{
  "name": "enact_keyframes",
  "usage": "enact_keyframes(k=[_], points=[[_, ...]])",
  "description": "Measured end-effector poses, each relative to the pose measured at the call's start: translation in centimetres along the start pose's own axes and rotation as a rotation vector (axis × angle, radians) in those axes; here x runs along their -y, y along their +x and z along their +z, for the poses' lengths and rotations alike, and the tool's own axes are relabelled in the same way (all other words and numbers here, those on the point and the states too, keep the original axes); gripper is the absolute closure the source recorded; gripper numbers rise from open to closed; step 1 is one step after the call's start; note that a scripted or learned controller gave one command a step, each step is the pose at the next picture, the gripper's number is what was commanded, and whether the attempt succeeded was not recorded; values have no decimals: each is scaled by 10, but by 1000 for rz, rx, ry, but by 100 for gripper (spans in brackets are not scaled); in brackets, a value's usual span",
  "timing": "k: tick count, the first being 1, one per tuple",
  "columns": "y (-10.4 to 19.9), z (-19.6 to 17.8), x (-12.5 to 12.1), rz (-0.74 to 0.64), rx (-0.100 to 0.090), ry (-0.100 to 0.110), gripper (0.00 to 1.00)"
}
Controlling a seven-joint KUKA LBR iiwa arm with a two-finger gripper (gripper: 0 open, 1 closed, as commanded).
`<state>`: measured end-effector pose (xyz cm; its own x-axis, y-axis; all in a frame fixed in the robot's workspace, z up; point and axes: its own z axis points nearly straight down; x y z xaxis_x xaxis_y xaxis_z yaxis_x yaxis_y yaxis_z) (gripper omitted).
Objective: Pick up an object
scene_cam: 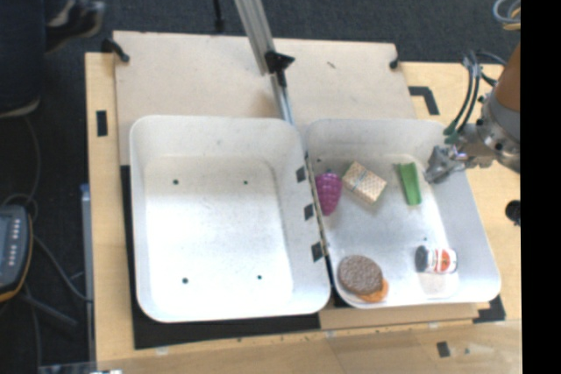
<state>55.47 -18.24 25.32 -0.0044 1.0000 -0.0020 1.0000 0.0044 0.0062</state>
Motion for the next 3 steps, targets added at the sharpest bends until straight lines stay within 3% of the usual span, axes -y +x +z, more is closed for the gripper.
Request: enact_keyframes(k=[3], points=[[125,3,-28,-1,-1,3,100]])
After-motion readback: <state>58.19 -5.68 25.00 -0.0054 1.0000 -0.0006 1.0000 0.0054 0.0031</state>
